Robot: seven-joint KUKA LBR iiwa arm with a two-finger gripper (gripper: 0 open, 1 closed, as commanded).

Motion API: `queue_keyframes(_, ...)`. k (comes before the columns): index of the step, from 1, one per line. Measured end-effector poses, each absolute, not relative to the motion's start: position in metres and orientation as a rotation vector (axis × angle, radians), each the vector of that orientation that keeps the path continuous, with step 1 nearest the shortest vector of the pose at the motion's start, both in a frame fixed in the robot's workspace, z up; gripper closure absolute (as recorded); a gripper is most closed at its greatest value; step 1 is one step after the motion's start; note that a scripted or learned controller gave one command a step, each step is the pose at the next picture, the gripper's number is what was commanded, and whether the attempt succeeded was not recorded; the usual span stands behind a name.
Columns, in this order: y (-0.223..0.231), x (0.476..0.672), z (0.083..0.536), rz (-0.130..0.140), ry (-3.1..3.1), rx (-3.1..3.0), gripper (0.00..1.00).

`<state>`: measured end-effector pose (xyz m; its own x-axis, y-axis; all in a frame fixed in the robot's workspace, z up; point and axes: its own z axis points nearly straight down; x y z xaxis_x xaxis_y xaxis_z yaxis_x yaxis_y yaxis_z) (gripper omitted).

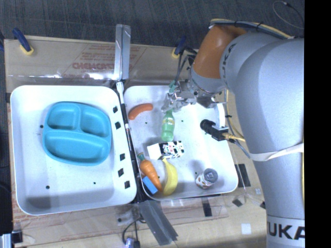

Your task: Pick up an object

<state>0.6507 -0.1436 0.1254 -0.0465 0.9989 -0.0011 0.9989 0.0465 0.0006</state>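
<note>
White capital letters "UKA", the visible end of the maker's name, stand on the grey body of the robot arm (282, 138) at the lower right, cut off by the picture's edge. Faint reddish print runs across the brown cardboard sheet (93, 58) behind the white bins, appearing upside down and too blurred to read.

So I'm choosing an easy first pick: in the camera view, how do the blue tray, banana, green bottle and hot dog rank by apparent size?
1. blue tray, by far the largest
2. banana and green bottle, too alike to rank
3. hot dog, smallest
</note>
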Motion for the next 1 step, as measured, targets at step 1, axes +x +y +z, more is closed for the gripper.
queue_keyframes(1,-0.0696,0.6571,0.2470,-0.001,2.253,2.191,1.00)
